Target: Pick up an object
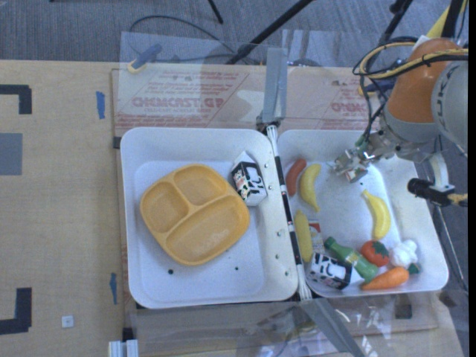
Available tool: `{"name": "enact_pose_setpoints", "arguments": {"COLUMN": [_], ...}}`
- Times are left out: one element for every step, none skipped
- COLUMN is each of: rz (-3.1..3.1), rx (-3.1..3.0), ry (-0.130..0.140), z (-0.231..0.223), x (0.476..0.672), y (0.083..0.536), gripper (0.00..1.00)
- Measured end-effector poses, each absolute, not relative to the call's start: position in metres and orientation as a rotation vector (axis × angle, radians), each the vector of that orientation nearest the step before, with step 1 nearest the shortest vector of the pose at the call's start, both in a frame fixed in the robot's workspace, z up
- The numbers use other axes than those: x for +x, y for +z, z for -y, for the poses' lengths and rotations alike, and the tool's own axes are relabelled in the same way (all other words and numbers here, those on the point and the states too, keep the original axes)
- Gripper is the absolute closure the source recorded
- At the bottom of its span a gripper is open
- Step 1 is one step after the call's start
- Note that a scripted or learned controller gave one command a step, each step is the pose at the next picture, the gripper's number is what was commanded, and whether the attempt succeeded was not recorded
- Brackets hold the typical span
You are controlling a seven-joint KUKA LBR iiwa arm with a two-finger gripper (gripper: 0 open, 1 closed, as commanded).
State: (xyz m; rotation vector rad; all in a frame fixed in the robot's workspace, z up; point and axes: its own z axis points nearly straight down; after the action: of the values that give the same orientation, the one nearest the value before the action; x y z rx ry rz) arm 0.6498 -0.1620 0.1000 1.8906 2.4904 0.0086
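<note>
Gripper point(352, 162) low over the right bin point(416, 171), arm angled in from the right, finger state unclear.

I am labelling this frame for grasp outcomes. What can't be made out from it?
- The hand, camera view: too small and blurred to read its grip state.
- Black-and-white carton, camera view: partly hidden by the green bottle lying over it.
- Arm, camera view: cut off by the right edge.
- Carrot and white toy: crowded, so contact is unclear.
</note>
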Motion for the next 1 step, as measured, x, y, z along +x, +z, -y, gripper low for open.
{"name": "enact_pose_setpoints", "arguments": {"rz": [-2.419], "rx": [2.0], "ry": [0.001], "z": [0.1271], "x": [0.6677], "y": [0.1986], "gripper": [1.0]}}
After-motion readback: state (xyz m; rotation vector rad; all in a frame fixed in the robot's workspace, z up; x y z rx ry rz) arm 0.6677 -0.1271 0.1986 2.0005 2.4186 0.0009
